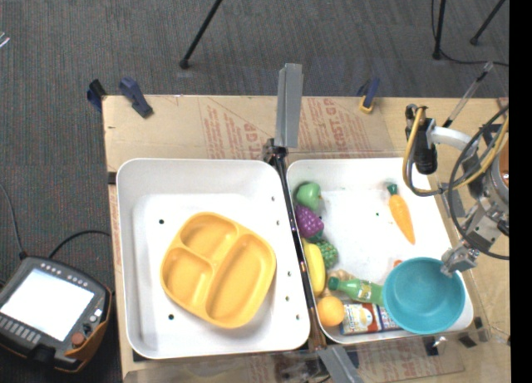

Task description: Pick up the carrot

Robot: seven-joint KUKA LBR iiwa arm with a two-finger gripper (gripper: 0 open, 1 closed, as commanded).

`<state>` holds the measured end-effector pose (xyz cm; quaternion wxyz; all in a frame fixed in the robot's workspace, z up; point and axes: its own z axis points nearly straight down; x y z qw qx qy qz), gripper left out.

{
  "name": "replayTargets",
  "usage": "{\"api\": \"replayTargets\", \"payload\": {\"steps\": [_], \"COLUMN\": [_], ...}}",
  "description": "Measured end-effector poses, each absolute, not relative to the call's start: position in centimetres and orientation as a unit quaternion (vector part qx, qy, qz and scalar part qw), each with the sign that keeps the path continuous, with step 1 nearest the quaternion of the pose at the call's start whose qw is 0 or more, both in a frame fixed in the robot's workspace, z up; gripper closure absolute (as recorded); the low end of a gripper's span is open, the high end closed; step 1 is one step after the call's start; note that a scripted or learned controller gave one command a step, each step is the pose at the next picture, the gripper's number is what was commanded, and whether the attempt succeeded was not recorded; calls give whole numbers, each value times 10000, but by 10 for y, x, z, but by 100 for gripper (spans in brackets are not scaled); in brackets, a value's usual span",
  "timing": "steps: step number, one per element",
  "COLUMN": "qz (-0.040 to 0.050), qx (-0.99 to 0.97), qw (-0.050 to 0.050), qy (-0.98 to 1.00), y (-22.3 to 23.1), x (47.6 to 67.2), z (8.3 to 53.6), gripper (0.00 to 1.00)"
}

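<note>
The carrot (401,214) is orange with a green top and lies in the right bin (366,178), in its far right part, pointing toward the near side. My gripper (460,259) reaches in from the right edge, low over the bin's right rim. It sits to the right of and nearer than the carrot, at the rim of a teal bowl (424,296). Nothing shows in its grasp. Cables and the wrist cover part of it.
Along the right bin's left side lie a green fruit (308,194), purple grapes (309,222), a yellow banana (314,266), an orange (330,311), a green bottle (357,290) and a juice box (366,320). A yellow divided plate (219,267) sits in the left bin (141,182).
</note>
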<state>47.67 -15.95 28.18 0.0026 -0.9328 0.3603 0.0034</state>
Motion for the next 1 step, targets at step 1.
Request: {"api": "replayTargets", "payload": {"steps": [1], "qz": [50], "qx": [-9584], "qw": [26], "qy": [2855], "y": [-137], "x": [487], "z": [258], "gripper": [100]}}
